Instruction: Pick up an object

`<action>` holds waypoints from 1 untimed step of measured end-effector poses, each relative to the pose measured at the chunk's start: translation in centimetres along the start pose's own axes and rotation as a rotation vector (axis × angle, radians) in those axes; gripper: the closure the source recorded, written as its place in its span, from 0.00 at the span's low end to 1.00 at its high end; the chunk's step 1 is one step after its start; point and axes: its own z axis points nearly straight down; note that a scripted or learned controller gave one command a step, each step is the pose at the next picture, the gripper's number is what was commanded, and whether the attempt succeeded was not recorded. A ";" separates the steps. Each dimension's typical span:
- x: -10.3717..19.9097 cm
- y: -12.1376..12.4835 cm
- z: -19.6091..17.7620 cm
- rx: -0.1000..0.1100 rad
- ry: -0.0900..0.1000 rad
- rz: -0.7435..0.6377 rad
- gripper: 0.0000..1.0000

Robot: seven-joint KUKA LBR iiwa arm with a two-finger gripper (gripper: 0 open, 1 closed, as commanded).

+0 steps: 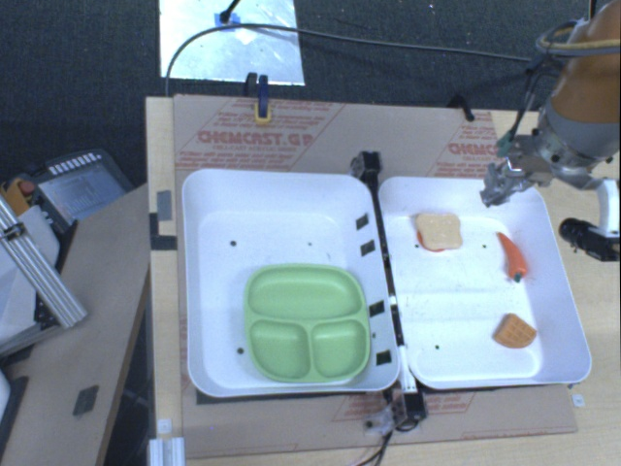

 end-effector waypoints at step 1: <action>5.7 0.6 -0.3 0.000 0.001 -0.001 1.00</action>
